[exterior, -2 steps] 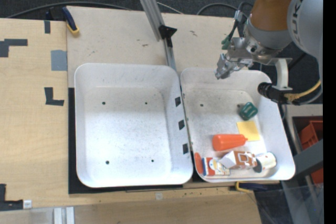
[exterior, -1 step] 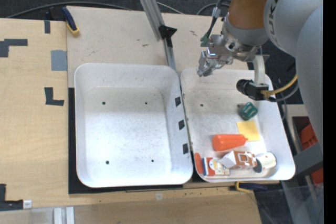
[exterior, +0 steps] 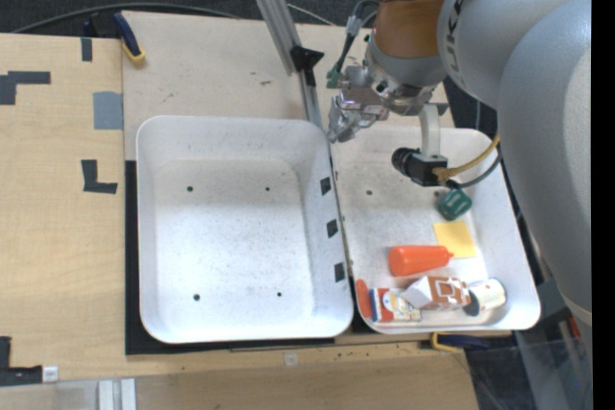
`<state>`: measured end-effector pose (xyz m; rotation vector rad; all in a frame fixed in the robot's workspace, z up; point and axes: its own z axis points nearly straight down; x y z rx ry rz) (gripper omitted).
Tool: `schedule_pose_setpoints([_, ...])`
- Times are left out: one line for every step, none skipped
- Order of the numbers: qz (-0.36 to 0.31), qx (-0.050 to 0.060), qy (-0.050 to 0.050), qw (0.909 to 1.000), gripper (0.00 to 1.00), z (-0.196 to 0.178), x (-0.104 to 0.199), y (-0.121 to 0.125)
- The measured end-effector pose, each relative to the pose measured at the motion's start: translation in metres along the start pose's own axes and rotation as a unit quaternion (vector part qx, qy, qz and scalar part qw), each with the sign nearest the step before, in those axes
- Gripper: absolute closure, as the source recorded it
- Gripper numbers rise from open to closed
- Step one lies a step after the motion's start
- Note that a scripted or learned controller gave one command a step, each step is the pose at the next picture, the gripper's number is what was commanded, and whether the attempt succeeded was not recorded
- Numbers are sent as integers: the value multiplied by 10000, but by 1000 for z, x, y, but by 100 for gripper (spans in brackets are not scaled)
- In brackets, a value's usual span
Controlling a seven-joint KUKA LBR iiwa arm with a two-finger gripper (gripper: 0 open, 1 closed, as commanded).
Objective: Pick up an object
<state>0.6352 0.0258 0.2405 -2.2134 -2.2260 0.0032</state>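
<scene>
Claw [exterior: 342, 125] over right bin's [exterior: 500, 320] top-left corner — grip state unclear | orange object [exterior: 419, 258] well apart, near bin's front

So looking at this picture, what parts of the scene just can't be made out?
- Grey metal tool, camera view: small and blurred against the bins' shared rim, so its state is unreadable.
- Far right corner of the right white plastic bin: covered by the big grey arm.
- Printed white-and-orange packages at the near wall: print too small to read, their edges overlap.
- Small dark green object: too small to identify.
</scene>
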Motion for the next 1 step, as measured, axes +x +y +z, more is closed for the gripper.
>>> schedule_pose_setpoints([-10, -5, 6, 10000, 100, 9, 64, 3])
